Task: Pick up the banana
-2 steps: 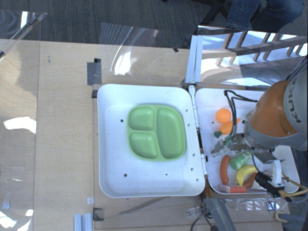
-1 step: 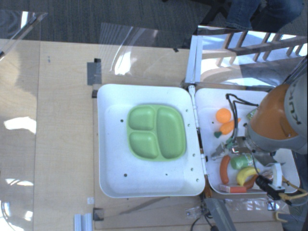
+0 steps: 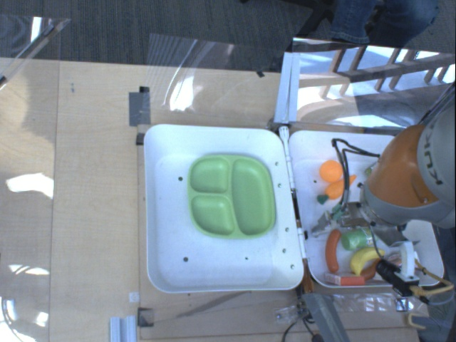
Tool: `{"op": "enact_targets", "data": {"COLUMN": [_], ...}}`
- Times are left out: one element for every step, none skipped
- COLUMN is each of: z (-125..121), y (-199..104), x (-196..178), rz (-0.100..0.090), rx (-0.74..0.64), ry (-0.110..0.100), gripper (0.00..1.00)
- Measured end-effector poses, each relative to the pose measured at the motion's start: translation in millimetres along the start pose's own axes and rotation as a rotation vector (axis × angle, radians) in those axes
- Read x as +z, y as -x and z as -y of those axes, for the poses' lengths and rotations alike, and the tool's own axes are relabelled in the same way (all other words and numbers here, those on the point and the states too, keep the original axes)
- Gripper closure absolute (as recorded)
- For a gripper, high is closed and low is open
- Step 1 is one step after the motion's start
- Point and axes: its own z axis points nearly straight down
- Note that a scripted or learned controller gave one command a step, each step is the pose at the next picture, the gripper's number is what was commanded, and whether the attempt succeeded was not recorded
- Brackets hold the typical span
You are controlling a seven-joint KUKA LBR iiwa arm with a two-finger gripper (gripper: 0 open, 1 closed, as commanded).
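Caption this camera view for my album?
Grey, orange-banded robot arm reaches over the right white bin holding a yellow banana.

A: Bright, even light; the white bins nearly wash out.

B: Glare streaks the clear panels at the far right and left edge. Shadows are soft and short. The arm at the right looks slightly blurred; elsewhere it's reasonably sharp.
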Motion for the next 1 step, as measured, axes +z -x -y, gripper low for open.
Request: {"op": "enact_targets", "data": {"z": [0.0], "y": [0.0], "x": [0.0], "rz": [-0.001], "rx": [0.008], "ry": [0.001], "gripper": [0.0]}}
